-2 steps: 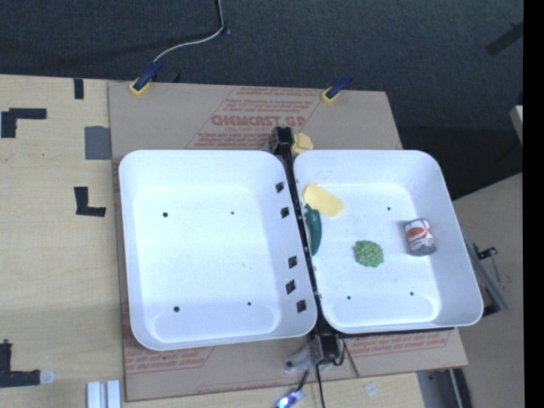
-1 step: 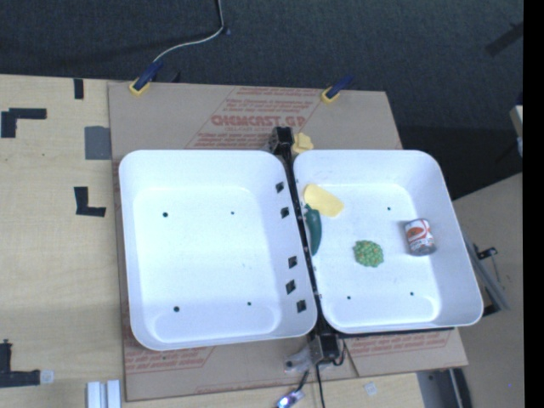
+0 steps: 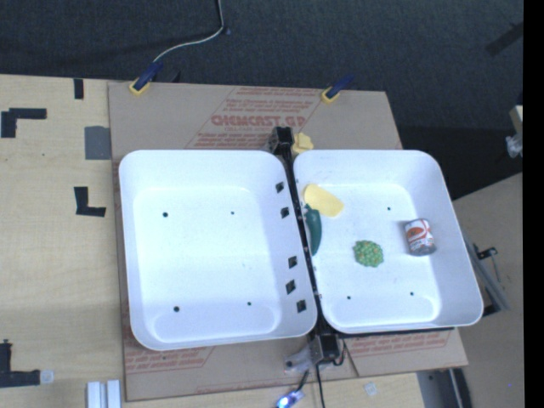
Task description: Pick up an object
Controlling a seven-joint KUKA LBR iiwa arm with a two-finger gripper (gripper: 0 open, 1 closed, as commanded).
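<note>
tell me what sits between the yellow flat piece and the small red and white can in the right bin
In the camera view, nothing but bare white bin floor lies between the yellow flat piece and the red and white can; the green bumpy ball sits below that line.

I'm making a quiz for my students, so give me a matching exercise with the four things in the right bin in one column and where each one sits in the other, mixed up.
Things:
1. yellow piece
2. teal piece
3. green bumpy ball
4. red and white can

Places:
A. near the bin's right wall
B. around the middle of the bin floor
C. along the left wall, by the divider
D. upper left of the bin, just above the teal piece

Pairs: 1-D, 2-C, 3-B, 4-A
</note>
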